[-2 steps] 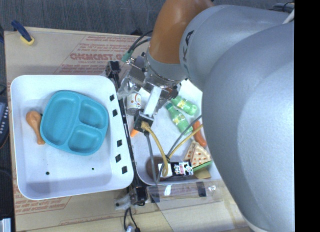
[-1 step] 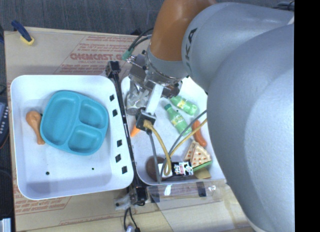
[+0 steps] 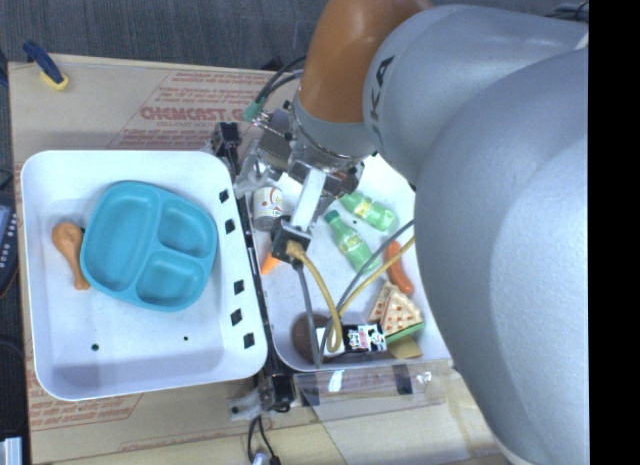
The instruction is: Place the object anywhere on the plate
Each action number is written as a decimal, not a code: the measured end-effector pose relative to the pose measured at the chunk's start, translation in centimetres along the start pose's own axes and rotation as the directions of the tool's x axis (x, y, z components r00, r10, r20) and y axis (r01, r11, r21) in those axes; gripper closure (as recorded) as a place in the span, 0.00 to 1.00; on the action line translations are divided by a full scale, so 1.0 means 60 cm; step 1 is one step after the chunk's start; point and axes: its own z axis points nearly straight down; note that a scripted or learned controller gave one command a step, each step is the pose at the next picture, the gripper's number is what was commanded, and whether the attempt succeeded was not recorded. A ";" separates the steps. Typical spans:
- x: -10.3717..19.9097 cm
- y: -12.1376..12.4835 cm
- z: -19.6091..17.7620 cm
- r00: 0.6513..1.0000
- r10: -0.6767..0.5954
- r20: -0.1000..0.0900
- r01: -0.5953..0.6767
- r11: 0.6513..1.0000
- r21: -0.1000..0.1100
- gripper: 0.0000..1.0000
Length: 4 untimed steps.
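Observation:
A blue divided plate [image 3: 150, 245] lies in the left white bin [image 3: 60, 363]. Beside its left rim lies a tan toy drumstick [image 3: 71, 250]. The right bin [image 3: 290, 353] holds a small can [image 3: 266, 206], two green bottles [image 3: 357, 225], a pizza slice [image 3: 393, 313], an orange carrot-like piece [image 3: 399, 271] and a brown round piece [image 3: 304, 334]. My gripper [image 3: 262, 165] hangs below the orange-banded wrist over the right bin's upper left corner, just above the can. The wrist body hides how it stands to the can.
A black divider with clips [image 3: 243, 273] runs between the two bins. Yellow and grey cables [image 3: 330, 303] trail from the wrist across the right bin. A small black-and-white box [image 3: 362, 339] lies near that bin's front edge. The big grey arm covers the right side.

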 end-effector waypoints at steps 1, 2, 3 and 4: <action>0.000 0.000 0.000 1.000 0.000 0.000 0.000 1.000 0.000 0.00; 0.000 0.000 0.000 1.000 0.000 0.000 0.000 1.000 0.000 0.00; 0.000 0.000 0.000 1.000 0.000 0.000 0.000 1.000 0.000 0.00; 0.000 0.000 0.000 1.000 0.000 0.000 0.000 1.000 0.000 0.00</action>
